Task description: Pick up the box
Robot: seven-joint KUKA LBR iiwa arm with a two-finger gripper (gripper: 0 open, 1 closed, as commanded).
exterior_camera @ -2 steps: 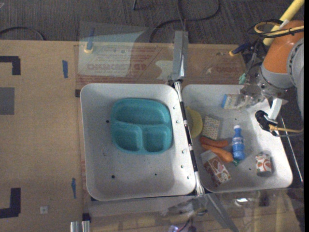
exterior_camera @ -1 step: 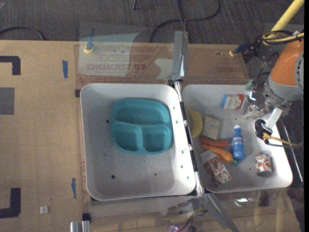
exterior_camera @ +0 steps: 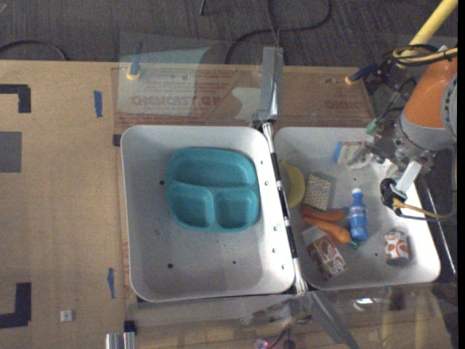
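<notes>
Brown box (exterior_camera: 325, 254) lies flat, long axis slanting upper-left to lower-right.

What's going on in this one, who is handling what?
A grey and orange arm reaches in over the right bin, with its gripper low at the far side, next to a small pale packet. A brown box lies on the bin floor at the near side, by two carrots, a blue bottle and a small can. The left bin holds a teal divided tray.
</notes>
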